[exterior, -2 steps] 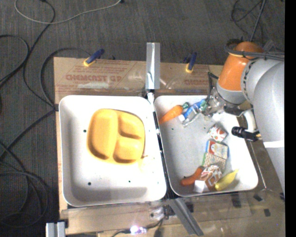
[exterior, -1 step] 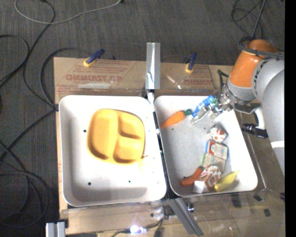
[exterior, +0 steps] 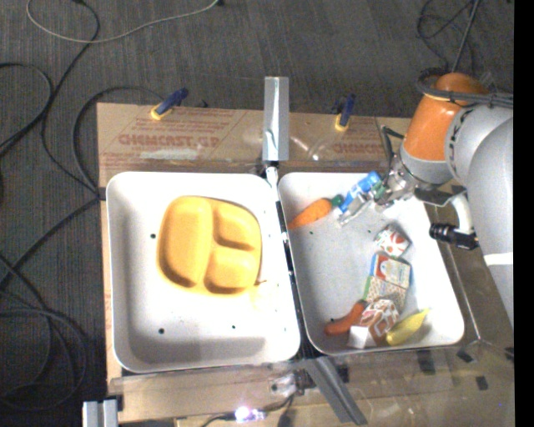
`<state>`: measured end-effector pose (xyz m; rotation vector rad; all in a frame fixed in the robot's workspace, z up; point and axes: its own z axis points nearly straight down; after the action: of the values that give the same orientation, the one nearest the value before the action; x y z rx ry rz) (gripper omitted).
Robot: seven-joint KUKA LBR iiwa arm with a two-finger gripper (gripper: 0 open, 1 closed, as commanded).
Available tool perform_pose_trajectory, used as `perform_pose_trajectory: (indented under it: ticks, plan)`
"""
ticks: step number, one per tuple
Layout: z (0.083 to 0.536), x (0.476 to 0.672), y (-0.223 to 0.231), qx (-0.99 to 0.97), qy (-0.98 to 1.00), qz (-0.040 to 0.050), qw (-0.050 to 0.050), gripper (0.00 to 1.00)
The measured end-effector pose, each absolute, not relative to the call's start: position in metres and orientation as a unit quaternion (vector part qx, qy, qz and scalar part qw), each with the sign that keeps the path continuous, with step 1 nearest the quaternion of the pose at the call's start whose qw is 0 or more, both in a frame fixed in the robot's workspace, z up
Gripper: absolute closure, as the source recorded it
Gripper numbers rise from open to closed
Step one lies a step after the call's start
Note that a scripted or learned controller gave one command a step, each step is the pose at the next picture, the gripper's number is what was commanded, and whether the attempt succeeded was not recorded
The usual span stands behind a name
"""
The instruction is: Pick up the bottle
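- Bottle [exterior: 360, 193] at far edge of right bin [exterior: 434, 334], pinched in gripper [exterior: 380, 192]
- Cardboard [exterior: 167, 138] under bins, two clamps [exterior: 168, 102]
- Dark carpet [exterior: 50, 208], loose cables [exterior: 58, 25]

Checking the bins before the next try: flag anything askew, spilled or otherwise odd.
Nothing is spilled or visibly damaged. The right bin is cluttered: a carrot leans on its left wall, and cartons, a banana and other small items lie piled together near its front. The yellow tray in the left bin sits slightly askew.
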<state>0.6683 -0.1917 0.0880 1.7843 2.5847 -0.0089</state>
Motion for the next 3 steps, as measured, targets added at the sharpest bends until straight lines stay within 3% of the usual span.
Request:
perform_pose_trajectory:
  ticks: [1,2,3]
  plan:
    - [0.097,0.666,-0.191,0.567,0.824,-0.0072,-0.007,1.00]
    - [0.214,0.669,-0.144,0.558,0.830,0.0000,0.001,1.00]
    - [0.213,0.669,-0.144,0.559,0.829,-0.0005,0.001,0.00]
